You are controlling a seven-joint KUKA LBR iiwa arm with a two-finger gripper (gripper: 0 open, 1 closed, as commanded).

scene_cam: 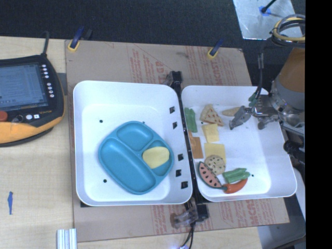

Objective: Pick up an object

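We're at approach w/ the gripper (244,119) low in the right bin (270,188), near its far right corner, jaws apart & holding nothing, so next we need to drop onto the tan wedge (230,111) just beside it.

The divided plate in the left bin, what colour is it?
Blue. The plate shows best in the camera view, with a pale yellow piece in one compartment.

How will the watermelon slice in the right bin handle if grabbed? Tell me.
The watermelon slice looks thin and lies flat, so it is unlikely to roll or tip. It probably is a light, stiff toy. Its low edge gives little to pinch, and the cookie touching it may shift with it.
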